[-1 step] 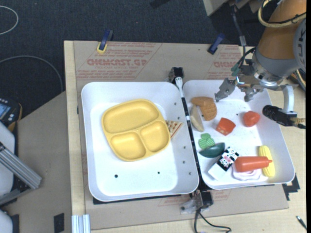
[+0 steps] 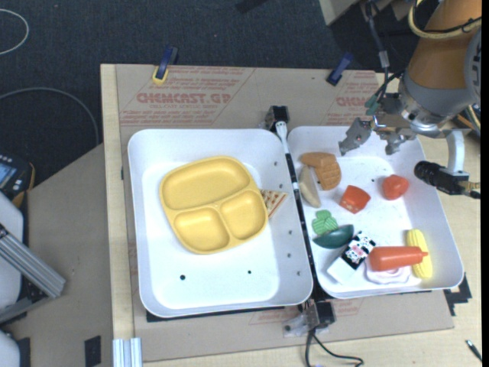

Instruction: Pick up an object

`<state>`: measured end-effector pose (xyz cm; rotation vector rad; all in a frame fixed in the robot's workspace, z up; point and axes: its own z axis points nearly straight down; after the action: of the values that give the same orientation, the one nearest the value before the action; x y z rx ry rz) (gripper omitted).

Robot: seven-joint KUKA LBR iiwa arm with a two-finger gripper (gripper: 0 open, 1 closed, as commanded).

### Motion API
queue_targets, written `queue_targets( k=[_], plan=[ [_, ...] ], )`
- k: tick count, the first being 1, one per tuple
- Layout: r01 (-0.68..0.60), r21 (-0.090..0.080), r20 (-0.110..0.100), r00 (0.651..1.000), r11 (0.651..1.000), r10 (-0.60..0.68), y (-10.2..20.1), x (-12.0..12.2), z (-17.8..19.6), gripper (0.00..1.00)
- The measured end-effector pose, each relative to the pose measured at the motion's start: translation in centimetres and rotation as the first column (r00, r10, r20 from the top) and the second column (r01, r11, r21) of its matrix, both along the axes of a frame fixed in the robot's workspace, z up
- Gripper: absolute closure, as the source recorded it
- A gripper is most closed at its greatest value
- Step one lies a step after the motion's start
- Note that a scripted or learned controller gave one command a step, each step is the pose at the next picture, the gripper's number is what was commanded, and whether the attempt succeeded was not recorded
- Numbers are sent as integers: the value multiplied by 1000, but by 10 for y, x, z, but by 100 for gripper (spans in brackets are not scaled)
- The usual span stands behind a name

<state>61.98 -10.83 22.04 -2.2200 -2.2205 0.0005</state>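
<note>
I see tool [image 2: 374, 138] spread wide, holding nothing, above right bin [image 2: 449, 239] far edge; bread [image 2: 324, 168] near.

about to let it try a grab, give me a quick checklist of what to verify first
1. Gripper open and holding nothing: ok.
2. Gripper over the right bin, where the food toys lie: ok.
3. Target directly below the fingers: not ok; it hangs above bare floor near the bin's far edge.
4. Isolated pick available: ok; the red piece lies apart from its neighbours.
5. Near-corner pile around the carrot: not ok, crowded.
6. Height above the bin floor: cannot tell.
</note>
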Motion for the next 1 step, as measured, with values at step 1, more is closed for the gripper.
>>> queue_targets(
  k=[1],
  plan=[
    [0,0,-3,1000,1000,0,1,-1,-41,0]
  ],
)
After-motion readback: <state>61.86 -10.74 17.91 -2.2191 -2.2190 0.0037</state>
